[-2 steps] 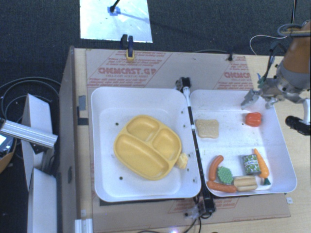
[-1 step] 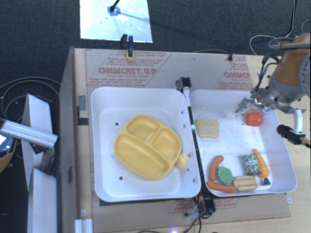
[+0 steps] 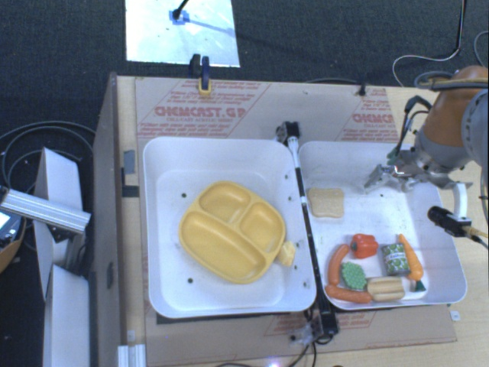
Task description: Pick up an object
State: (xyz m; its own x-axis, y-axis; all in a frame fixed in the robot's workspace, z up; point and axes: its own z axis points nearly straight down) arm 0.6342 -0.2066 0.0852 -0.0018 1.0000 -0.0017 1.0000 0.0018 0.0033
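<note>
My gripper (image 3: 386,176) hangs over the back of the right bin (image 3: 447,260), near its far right corner, fingers spread open with nothing between them. A beige toast slice (image 3: 326,202) lies on the bin floor to the left of and a little nearer than the gripper. At the bin's front sits a cluster of toy food: a red pepper (image 3: 365,245), an orange sausage (image 3: 336,262), a green leafy piece (image 3: 354,275), a bun (image 3: 385,287), a green packet (image 3: 395,258) and a carrot (image 3: 412,260). The gripper touches none of them.
The left bin (image 3: 153,228) holds a yellow divided plate (image 3: 229,232), with a small yellow piece (image 3: 286,254) at its right edge. A black clip (image 3: 289,132) sits where the bins meet at the back. The arm's black bracket (image 3: 451,220) overhangs the right bin's right wall.
</note>
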